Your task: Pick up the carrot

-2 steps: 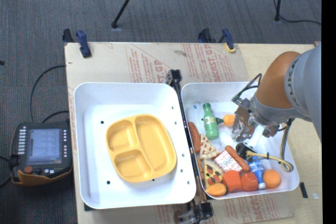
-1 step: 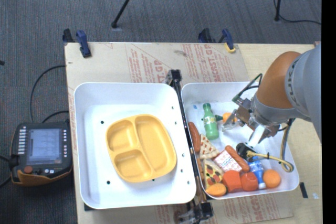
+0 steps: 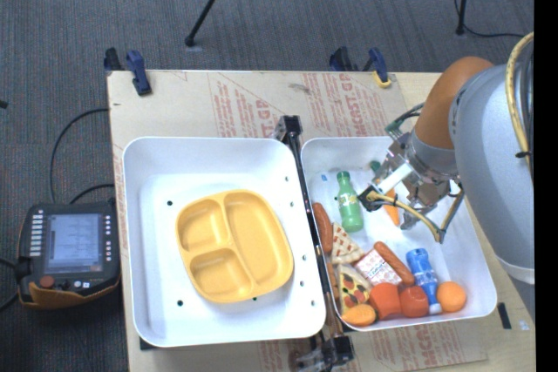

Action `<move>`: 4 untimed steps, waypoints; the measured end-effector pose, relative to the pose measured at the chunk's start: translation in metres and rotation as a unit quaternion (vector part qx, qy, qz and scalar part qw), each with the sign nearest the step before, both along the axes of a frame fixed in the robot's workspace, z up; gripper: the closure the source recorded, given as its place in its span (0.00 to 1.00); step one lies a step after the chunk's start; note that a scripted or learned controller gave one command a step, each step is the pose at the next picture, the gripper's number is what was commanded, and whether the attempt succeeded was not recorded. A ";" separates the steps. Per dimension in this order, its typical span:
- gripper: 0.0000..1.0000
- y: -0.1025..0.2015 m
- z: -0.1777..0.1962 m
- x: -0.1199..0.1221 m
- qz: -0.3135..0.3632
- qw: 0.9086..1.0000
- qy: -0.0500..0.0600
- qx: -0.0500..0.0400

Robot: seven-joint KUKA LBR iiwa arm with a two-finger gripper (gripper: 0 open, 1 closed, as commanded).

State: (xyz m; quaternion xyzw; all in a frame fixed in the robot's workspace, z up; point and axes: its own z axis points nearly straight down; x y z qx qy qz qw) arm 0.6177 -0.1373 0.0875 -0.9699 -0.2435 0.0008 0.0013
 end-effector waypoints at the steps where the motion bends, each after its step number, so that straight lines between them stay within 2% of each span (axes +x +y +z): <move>1: 0.00 -0.009 0.000 -0.026 0.054 0.999 0.000 0.000; 2: 1.00 -0.010 0.010 -0.027 0.052 0.999 0.001 0.002; 3: 1.00 -0.034 0.000 -0.047 0.188 0.982 0.000 0.001; 4: 0.00 -0.034 0.000 -0.047 0.188 0.982 0.000 0.001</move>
